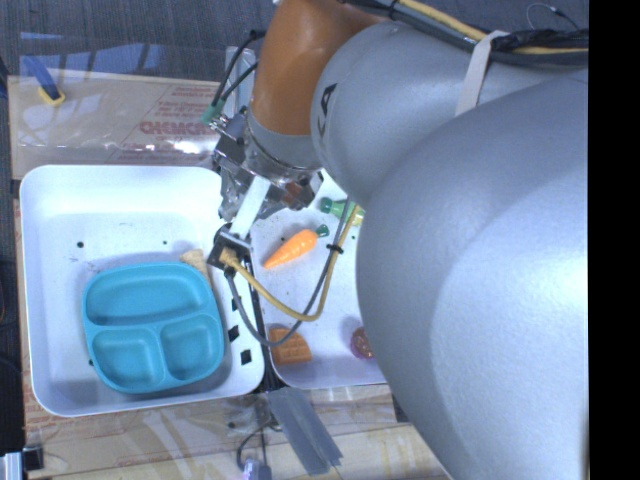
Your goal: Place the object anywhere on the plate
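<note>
Camera view shows you the carrot (291, 249), orange with a green top, lying tilted in the right bin (330, 373), just right of the claw (228, 251). The claw hangs over the wall between bins, near the blue plate (152, 326); its state I cannot tell.

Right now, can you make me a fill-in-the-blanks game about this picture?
1. The plate in the left bin is colored ____.
2. The plate is split into ____ sections.
3. The orange vegetable lying in the right bin is a ____.
4. The gripper sits over the wall between the two ____.

Missing words: blue; three; carrot; bins
</note>
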Controlling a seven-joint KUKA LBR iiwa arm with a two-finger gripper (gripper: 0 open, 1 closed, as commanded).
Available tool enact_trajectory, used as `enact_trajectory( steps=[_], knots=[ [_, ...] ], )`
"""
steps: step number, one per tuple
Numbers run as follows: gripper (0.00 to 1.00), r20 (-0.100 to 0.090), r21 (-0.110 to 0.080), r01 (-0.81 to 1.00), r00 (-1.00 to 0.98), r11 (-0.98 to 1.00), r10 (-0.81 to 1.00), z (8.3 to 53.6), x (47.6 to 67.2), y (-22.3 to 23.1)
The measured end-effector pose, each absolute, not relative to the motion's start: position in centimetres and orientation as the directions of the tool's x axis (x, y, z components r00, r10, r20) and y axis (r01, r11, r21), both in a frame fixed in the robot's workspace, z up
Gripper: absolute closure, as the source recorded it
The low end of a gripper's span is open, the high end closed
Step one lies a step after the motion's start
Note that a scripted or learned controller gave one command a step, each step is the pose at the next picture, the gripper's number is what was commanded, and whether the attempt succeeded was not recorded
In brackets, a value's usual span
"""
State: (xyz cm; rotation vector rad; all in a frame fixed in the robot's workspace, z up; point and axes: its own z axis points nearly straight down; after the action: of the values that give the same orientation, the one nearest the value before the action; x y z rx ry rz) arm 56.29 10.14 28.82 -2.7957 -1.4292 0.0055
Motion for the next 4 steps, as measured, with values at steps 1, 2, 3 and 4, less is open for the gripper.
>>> enact_trajectory(
  steps=[1,2,3,4],
  knots=[
    [1.0,-0.004,-0.006,0.884,0.468,-0.468,0.884,22.8,53.8,17.9],
    [1.0,-0.001,-0.004,0.914,0.407,-0.407,0.914,31.5,55.7,7.5],
    [1.0,-0.001,-0.006,0.998,-0.066,0.066,0.998,24.3,50.6,9.4],
    [1.0,0.001,-0.005,0.91,-0.415,0.415,0.91,17.1,48.4,10.2]
  ],
)
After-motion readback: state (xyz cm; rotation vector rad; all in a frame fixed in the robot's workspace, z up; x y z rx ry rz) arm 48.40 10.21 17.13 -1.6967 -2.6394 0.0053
